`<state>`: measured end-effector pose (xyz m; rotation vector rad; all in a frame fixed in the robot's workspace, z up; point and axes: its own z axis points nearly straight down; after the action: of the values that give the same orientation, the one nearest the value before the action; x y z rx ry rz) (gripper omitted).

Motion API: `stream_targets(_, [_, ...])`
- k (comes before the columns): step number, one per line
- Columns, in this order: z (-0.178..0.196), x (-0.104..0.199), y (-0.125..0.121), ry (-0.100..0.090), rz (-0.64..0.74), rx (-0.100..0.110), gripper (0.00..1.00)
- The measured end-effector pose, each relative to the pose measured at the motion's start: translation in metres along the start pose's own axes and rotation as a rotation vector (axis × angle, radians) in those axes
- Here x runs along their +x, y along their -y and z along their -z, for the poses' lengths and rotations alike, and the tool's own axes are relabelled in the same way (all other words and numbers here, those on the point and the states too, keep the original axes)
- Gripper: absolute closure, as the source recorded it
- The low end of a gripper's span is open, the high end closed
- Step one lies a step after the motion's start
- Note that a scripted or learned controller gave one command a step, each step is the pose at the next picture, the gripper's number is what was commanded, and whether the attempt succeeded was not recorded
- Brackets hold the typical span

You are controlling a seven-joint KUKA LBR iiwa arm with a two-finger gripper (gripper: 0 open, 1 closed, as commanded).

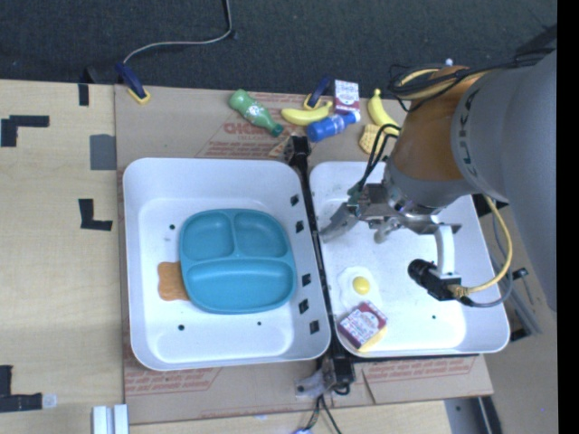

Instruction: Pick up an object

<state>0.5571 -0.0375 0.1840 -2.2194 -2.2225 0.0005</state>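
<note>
Presently, my arm [488,143] reaches over the right bin [479,333], largest item in view. The left bin [145,197] holds a blue divided plate [238,260] lying over a toast slice [169,281]. My gripper [348,220] hangs low at the right bin's left side, near the divider; jaws narrow, nothing between them. Below it lie a fried egg [360,285] and a red packet [363,324], apart from my fingers, both near the bin's front left corner.

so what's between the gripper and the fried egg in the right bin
Bare white bin floor. In the camera view, nothing lies between the gripper and the fried egg.
</note>
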Motion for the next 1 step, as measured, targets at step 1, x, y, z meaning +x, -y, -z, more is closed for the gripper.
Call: stream_targets(1, [-0.0001,-0.0183,0.0358,0.001,-0.001,0.001,0.0])
